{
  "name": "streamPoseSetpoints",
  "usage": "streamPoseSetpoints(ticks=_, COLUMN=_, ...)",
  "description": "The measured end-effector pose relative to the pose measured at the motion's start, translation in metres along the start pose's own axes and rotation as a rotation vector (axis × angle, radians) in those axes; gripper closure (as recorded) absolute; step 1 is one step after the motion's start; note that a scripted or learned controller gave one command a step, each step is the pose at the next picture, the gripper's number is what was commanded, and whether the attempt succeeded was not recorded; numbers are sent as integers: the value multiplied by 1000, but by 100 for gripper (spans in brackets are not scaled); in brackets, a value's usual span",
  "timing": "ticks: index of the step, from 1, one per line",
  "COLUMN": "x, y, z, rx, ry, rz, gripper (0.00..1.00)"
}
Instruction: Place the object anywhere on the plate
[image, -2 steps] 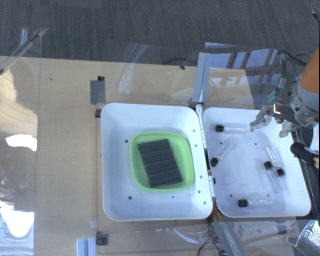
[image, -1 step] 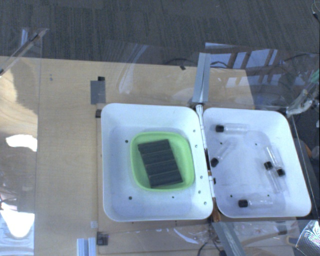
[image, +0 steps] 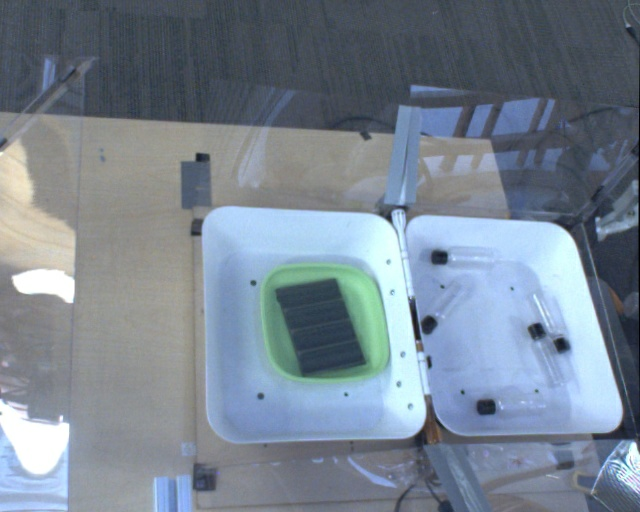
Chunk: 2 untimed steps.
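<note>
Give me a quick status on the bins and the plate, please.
Dark ribbed rectangular block lying on green square plate, left white bin. Clear black-capped vials scattered in right white bin. Nothing blocking the plate.

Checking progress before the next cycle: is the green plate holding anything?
Yes: a dark ribbed block lies flat on the green plate.
</note>
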<state>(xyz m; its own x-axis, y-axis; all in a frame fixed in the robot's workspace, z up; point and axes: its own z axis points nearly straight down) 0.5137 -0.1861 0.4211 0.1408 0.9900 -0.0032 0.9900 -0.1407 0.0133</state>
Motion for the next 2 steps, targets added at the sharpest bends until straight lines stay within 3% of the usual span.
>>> streamPoseSetpoints(ticks=1, x=-13, y=-23, z=-16, rx=-1, ry=-1, rz=-298, gripper=0)
streamPoseSetpoints(ticks=2, x=-23, y=-22, z=-17, rx=0, ry=0, rz=-552, gripper=0)
